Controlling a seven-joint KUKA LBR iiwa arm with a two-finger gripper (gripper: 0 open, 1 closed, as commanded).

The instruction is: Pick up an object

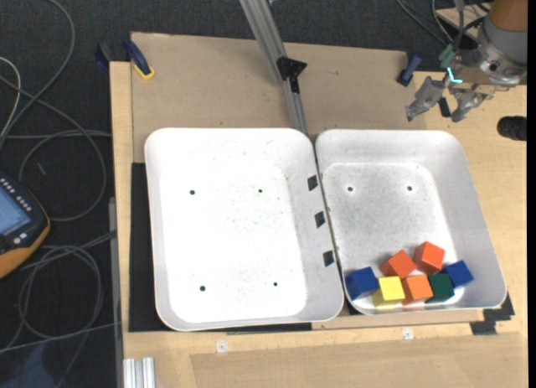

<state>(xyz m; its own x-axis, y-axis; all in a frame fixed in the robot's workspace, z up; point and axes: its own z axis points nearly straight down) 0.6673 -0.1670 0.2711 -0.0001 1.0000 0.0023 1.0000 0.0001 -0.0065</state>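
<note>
The blocks (pixel 410 276) lie clustered in the near corner of the right bin (pixel 469 178), none lifted. The gripper (pixel 442 101) hangs well apart, above the surface (pixel 209 85) beyond the bin, fingers spread and holding nothing. The whole pick remains.

The grey arm reaches in at upper right, its end effector (pixel 441 102) open, fingers spread, pointing downward.
</note>
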